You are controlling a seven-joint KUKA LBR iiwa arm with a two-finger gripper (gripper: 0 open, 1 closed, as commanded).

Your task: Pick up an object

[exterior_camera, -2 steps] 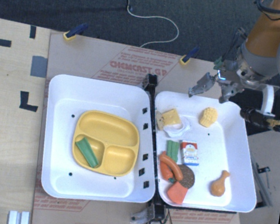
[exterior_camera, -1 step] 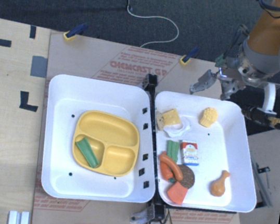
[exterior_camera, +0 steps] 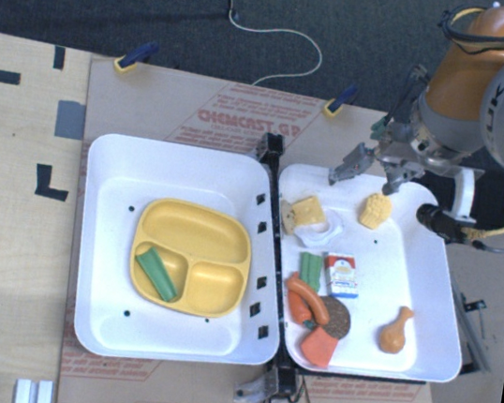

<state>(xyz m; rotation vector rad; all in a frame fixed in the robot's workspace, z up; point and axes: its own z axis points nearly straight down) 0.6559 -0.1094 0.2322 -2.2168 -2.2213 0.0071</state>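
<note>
Grey KUKA arm with orange band (exterior_camera: 487, 67) reaches in from the right, wrist above the far edge of the right shallow white bin (exterior_camera: 430, 272). Two-finger gripper (exterior_camera: 371, 175) hangs over the bin's far end, fingers spread apart, one dark fingertip (exterior_camera: 343, 174) toward the left, the other (exterior_camera: 394, 183) to the right, nothing between them. Small yellow corn-cob piece (exterior_camera: 375, 211) lies on the bin floor just below the right fingertip, close to it, can't tell if touching. Pale yellow cheese-like wedge (exterior_camera: 304, 214) lies near the bin's left wall, on a bit of clear wrap. Toward the near side: green block (exterior_camera: 309, 269) beside a small white carton with red and blue print (exterior_camera: 342, 276), red sausage-shaped toy (exterior_camera: 306, 300) overlapping a dark brown round patty (exterior_camera: 336, 318), orange-red wedge (exterior_camera: 318, 348) at the near edge. Tan pear-shaped piece (exterior_camera: 393, 331) sits apart at the right side.

Left shallow white bin (exterior_camera: 113, 183) holds a yellow three-compartment plastic plate (exterior_camera: 200, 230), with a green cucumber-shaped toy (exterior_camera: 157, 272) lying tilted in its near-left compartment. Black clips along the seam between the bins. Both bins rest on a brown cardboard sheet (exterior_camera: 227, 116) held by blue and yellow clamps at the far edge
</note>
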